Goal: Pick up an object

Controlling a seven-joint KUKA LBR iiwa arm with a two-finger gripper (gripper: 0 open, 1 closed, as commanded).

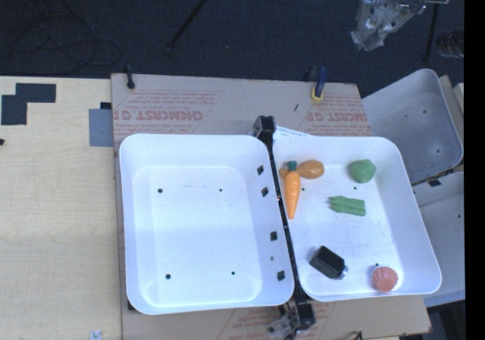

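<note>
The right bin (405,202) holds several small objects. An orange carrot (291,191) lies by its left wall, touching an orange oval piece (311,170). A round green piece (362,171) sits at the far right, with a flat green pod (347,206) in front of it. A black block (328,262) and a pink-orange ball (384,279) lie near the front edge. My gripper (371,32) hangs high at the top right, well above and behind the bins, with nothing seen in it.
The left bin (136,179) sits beside the right one, joined by a black divider (276,210). Both rest on a cardboard sheet (197,107) on the wooden bench. A grey metal plate (424,119) stands at the right. A yellow-blue clamp (318,85) holds the cardboard's far edge.
</note>
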